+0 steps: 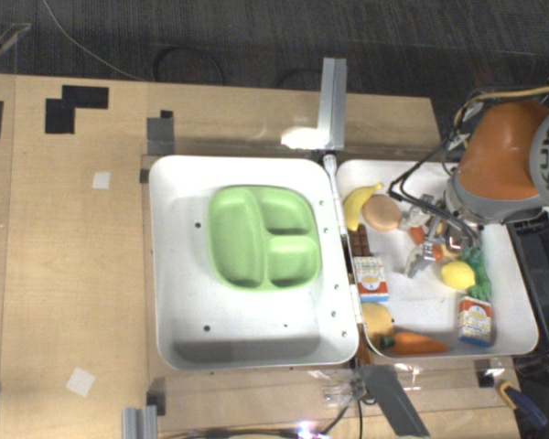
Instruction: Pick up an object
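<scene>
Orange tapered carrot [419, 343] lies low in the bin; gripper [423, 250] state: cannot tell.

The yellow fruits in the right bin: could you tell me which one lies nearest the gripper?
The lemon, just right of the gripper. The banana lies at the bin's upper left, and the other yellow fruit beside the carrot.

Landmark: divider [343, 245] between two bins on bench [64, 273]. Left of divider: left bin [178, 337], sectioned tray [261, 236] in its middle. Right of divider: right bin [522, 327]. Close to divider, far end: banana [355, 204], round bun-like item [381, 214] touching its right. Midway along divider: small carton [371, 279]. Near end: round fruit [377, 318], carrot [416, 343] just right. Farther from divider: lemon [457, 274], second carton [474, 321] nearer than lemon. Tool [425, 250] over bin, between bun-like item and lemon.
</scene>
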Available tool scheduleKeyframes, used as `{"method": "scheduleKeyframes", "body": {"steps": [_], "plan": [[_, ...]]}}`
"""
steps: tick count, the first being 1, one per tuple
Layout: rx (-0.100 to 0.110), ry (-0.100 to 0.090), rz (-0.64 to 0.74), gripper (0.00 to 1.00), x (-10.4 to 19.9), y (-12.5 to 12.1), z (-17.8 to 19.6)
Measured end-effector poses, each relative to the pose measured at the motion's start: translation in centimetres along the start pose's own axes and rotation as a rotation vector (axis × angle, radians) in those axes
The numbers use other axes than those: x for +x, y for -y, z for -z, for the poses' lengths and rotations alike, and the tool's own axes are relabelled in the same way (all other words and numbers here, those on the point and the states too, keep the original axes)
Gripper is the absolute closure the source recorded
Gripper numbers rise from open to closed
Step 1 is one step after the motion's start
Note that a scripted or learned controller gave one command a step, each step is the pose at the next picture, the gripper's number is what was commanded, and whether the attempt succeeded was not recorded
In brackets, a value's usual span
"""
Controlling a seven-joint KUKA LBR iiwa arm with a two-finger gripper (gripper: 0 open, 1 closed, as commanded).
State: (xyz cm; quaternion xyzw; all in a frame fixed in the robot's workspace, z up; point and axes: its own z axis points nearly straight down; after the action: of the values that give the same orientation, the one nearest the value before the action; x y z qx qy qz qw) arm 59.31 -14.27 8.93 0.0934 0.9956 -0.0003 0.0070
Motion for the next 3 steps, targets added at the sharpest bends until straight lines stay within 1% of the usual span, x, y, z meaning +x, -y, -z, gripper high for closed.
{"method": "scheduleKeyframes", "body": {"steps": [1,2,3], "plan": [[0.001,0.000,-0.158,0.00,0.6,-0.4,0.0],[0.000,0.016,-0.151,1.00,0.1,-0.6,1.5],[0.000,0.004,-0.300,1.00,-4.6,-1.6,11.7]]}}
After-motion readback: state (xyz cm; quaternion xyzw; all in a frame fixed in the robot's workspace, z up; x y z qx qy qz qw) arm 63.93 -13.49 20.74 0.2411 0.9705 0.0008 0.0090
